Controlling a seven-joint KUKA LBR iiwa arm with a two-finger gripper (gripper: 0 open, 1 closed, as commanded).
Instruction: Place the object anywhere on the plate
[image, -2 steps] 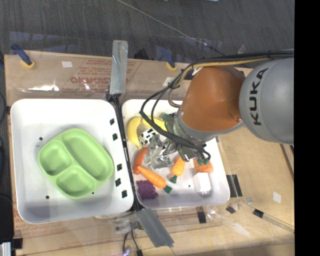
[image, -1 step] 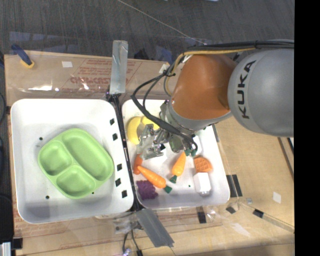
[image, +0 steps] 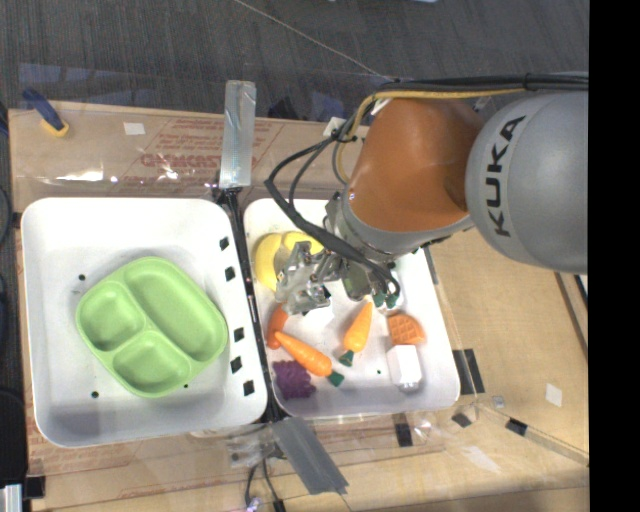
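Camera view, green plate in left bin, carrots in right bin, jaws' grip state unclear.

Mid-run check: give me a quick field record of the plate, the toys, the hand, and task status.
plate: green plate in left bin, nothing on it
toys: right bin holds two carrots, banana, purple grapes, waffle, white block
hand: hand low over the right bin, beside the banana
task status: no toy on the plate yet
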